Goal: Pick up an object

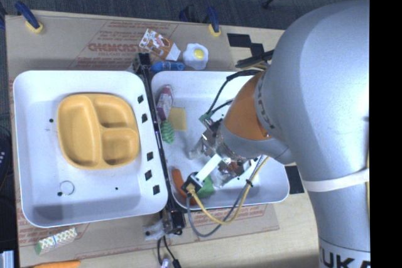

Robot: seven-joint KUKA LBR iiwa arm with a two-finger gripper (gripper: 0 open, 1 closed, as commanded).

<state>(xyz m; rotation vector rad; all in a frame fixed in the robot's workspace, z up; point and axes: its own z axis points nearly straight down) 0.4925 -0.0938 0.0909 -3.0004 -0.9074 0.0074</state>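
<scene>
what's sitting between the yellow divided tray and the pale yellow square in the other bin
In the camera view, between the yellow tray and the pale yellow square lie the two bins' meeting rims, then a dark red packet and a green ridged piece.

On my feed the one clear bit of lettering is "UKA" in dark capitals on the arm (342, 257), at the bottom right, cut off by the frame edge. The cardboard (113, 44) under the bins carries red print with a bold heading and smaller lines beneath, but I can't make out the words from here.
</scene>
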